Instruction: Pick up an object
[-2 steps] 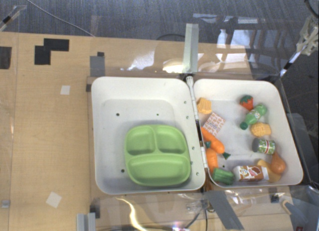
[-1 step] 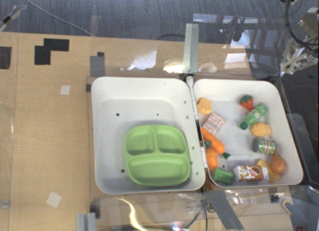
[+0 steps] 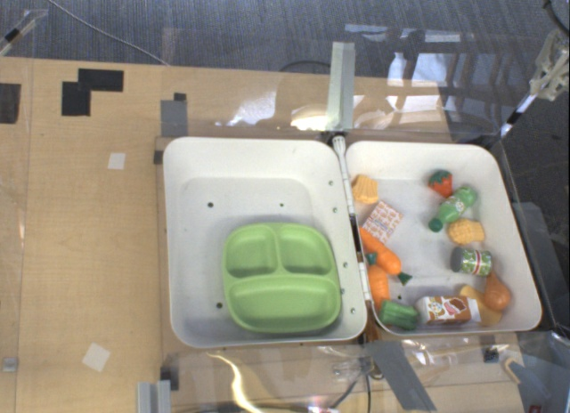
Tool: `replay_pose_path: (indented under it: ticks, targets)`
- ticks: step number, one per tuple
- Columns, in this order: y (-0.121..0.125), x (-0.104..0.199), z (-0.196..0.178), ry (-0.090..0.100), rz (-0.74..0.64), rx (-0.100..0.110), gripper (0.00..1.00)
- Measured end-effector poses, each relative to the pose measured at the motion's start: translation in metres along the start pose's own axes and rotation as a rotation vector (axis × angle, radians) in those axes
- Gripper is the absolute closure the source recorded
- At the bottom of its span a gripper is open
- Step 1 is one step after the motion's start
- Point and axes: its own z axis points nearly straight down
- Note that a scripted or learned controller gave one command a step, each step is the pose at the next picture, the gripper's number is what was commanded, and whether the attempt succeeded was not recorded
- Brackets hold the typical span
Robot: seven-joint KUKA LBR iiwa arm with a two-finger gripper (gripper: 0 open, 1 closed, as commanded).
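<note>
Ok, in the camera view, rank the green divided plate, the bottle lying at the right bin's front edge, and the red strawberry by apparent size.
1. Green divided plate, by far the largest.
2. Bottle, lying on its side.
3. Strawberry, smallest, though it sits farther from the camera, which shrinks it slightly.

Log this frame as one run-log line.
phase: pre-grasp | left bin: green divided plate | right bin: toy foods incl. carrots, small can, bottle | held: nothing seen
</note>
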Motion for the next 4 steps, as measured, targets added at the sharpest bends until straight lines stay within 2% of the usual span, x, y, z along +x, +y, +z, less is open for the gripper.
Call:
replay_pose_path:
  ticks: [1, 2, 3, 4]
  targets:
    - [0.032, 0.028, 0.092, 0.008, 0.010, -0.014, 1.00]
    - [0.000, -0.001, -0.011, 0.000, 0.065, 0.000, 1.00]
    - [0.013, 0.014, 0.088, 0.009, 0.021, -0.014, 1.00]
    - [0.000, -0.001, 0.001, 0.000, 0.093, -0.001, 1.00]
